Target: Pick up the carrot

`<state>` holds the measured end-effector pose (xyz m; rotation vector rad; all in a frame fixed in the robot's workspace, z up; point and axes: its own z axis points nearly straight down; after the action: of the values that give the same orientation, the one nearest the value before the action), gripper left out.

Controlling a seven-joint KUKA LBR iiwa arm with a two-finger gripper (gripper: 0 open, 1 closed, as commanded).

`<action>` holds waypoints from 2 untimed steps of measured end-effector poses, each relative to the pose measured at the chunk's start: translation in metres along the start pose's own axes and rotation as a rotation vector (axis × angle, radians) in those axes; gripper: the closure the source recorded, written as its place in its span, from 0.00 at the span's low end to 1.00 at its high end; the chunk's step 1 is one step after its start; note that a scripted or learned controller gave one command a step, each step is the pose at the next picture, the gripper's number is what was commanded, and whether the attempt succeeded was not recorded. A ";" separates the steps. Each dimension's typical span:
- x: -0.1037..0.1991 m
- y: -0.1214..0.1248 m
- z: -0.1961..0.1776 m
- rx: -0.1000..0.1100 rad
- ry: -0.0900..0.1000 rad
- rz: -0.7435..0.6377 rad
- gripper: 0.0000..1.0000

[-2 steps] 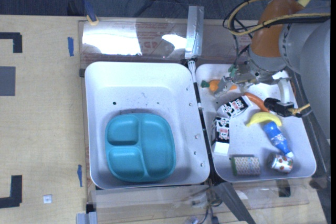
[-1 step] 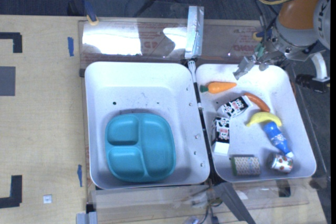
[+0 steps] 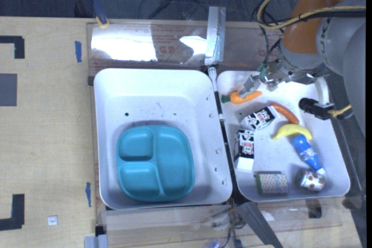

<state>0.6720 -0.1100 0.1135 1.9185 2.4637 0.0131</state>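
I see the small orange toy carrot with a green leafy end (image 3: 244,97) lying near the far left corner of the right-hand shallow white bin (image 3: 340,174), its long axis running roughly left to right with a slight tilt, green end to the left near the bin wall. The arm's two-finger gripper (image 3: 256,83) sits just above and beside the carrot's middle, close enough that it may be touching, but I cannot tell how wide the jaws stand or whether they have anything between them; the metal parts blur together at this angle. I judge the carrot to be a light, hollow plastic piece, stiff, smooth and a bit slippery, tapering toward one end, so a pinch near the tip could squirt it out. I would take it across the thick middle, jaws square to its length. The bin wall close on the left leaves little room for a finger there. Nearer in the same bin lie a second orange curved toy (image 3: 285,112), a yellow plastic banana (image 3: 290,131), black-and-white patterned packets (image 3: 257,118) and a blue bottle (image 3: 304,151), all apart from the carrot. The left bin holds a teal divided plate (image 3: 155,161).
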 end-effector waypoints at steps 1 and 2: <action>0.004 -0.006 0.023 0.024 0.006 -0.234 0.00; 0.010 -0.002 -0.017 0.013 0.008 -0.146 0.00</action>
<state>0.6676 -0.1010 0.1304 1.7418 2.6081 0.0029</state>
